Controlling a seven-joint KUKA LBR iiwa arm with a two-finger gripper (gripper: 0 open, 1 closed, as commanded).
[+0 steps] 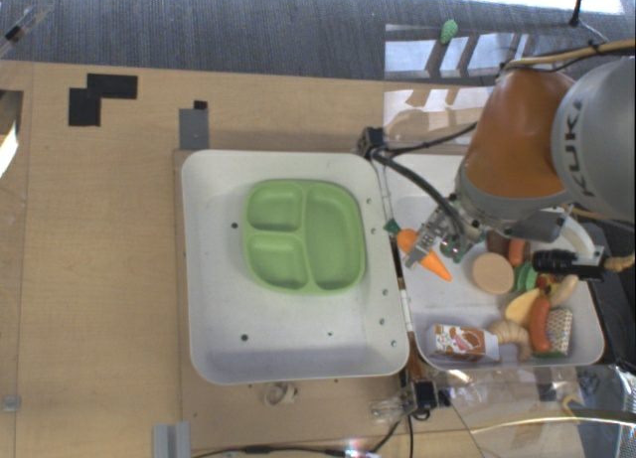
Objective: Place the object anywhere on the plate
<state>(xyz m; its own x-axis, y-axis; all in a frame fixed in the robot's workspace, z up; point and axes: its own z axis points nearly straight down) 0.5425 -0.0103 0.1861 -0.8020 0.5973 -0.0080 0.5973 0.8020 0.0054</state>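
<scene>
Glossy green plastic plate (303,235), smooth white bin (214,277), matt wooden bench (89,247)

Bright even overhead light, glare along the top edge, soft shadows, slightly blurry

A light wooden bench (89,277) fills most of the frame. Two white bins lie on it side by side: the left bin (214,347) at centre, the right bin (586,352) at lower right. Black shapes (99,96) mark the bench at upper left, and a small grey bracket (195,128) stands just above the left bin's top-left corner. Cables (397,411) trail along the bottom edge.
</scene>
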